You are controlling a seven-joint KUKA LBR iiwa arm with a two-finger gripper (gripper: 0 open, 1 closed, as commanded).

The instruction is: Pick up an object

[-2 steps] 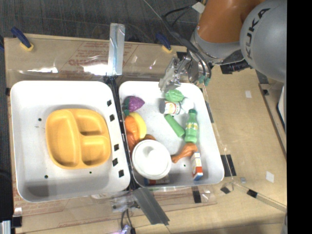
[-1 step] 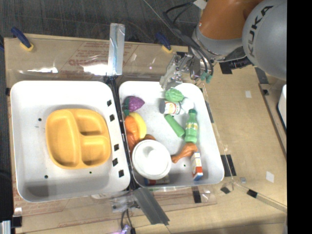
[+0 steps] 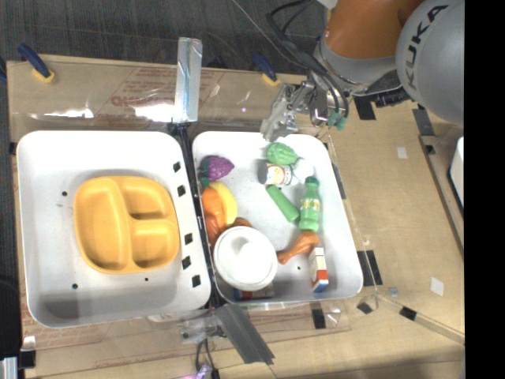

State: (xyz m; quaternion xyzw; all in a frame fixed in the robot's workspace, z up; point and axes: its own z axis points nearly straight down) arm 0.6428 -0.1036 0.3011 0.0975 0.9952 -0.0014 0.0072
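The arm (image 3: 430,42) carries the one clear word: "KUKA" in dark capital letters on its grey casing at the upper right, running slantwise down the housing and partly cut by the curve of the shell. The clear sheet (image 3: 142,93) along the far edge of the bench, behind the bins, bears faint red print, too pale and blurred to read. The green bottle (image 3: 310,204) in the right bin has a yellow label and the small carton (image 3: 319,269) has printed sides, but the marks on both are too small to make out.
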